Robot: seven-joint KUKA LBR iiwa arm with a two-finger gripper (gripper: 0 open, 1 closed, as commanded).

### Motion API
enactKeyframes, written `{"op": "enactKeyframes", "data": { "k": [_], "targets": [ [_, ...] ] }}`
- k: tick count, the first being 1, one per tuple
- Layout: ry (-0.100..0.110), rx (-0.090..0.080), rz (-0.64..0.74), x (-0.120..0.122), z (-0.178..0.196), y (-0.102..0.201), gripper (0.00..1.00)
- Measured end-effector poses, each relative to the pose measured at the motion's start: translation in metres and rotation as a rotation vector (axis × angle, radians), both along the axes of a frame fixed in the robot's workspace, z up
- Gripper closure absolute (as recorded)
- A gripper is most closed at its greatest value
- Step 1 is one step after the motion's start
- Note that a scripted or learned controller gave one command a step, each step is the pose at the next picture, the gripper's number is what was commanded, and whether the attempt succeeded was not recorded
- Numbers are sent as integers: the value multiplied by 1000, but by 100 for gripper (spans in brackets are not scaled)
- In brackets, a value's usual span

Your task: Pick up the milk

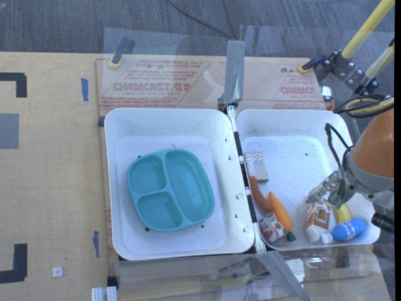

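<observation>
A: Left bin [119, 168]?
B: Holding a teal divided plate [170, 189].
A: Right bin [285, 121]?
B: Showing a small box [255, 166], carrot [280, 211], toy bottle [272, 228], then milk [319, 220] lying nr front-right corner.
A: Gripper [326, 192]?
B: Hovering just above milk; can't tell if open or closed.

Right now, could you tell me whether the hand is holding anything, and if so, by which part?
It cannot be told. The hand sits right over the top of the milk carton in the right bin, but the grip itself is not visible.
</observation>
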State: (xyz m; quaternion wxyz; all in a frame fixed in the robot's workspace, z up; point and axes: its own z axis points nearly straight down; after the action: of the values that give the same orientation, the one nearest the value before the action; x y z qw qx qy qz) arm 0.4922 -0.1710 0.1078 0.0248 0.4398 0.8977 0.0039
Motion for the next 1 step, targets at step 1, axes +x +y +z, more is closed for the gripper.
{"op": "enactKeyframes", "data": {
  "k": [1],
  "targets": [
    [11,3,0,-3,-3,0,0]
  ]
}}
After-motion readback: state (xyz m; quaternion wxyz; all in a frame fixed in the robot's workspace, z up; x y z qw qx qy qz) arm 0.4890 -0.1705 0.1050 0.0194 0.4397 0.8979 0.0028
